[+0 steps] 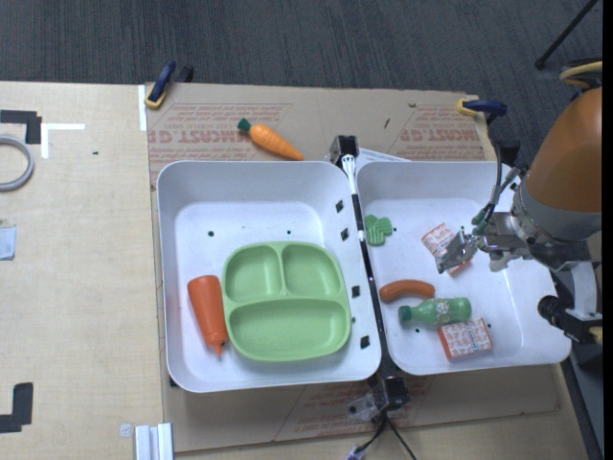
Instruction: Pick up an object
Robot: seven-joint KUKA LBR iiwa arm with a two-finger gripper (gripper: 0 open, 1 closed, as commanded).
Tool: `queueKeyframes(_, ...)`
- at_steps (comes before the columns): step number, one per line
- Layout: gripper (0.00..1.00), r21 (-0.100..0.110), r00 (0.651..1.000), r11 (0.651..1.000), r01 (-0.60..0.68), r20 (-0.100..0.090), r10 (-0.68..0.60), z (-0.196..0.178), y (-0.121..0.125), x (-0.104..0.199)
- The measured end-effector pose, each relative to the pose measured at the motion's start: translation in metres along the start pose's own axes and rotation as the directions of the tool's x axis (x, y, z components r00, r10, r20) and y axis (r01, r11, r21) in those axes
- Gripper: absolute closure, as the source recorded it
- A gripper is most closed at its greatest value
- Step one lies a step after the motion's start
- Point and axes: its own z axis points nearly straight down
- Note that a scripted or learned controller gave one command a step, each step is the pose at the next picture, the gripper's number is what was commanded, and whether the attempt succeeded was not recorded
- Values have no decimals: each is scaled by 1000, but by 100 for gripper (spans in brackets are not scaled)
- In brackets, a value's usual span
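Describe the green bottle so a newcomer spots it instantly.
Go to the right bin, then its front half. The bottle lies on its side just below the sausage and above the red packet; it alone there is green with a label.

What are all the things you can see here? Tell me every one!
Divided plate: 1, green, left bin.
Big carrot: 1, orange, left bin, beside the plate.
Small carrot: 1, orange, cardboard behind the bins.
Sausage: 1, orange-red, right bin.
Bottle: 1, green, lying in right bin.
Leafy piece: 1, green, right bin.
Packets: 2, red-white, right bin.
Bins: 2, white.
Clamps: 2, blue-yellow, cardboard corners.
Gripper: 1, grey, above right bin.
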Motion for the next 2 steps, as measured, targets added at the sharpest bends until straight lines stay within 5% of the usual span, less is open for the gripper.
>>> queueKeyframes(1, 0, -10, 921, 921, 389, 9, -389, 98, 75, -24)
queueKeyframes(2, 100, -15, 922, 922, 386, 13, -386, 86, 77, -25)
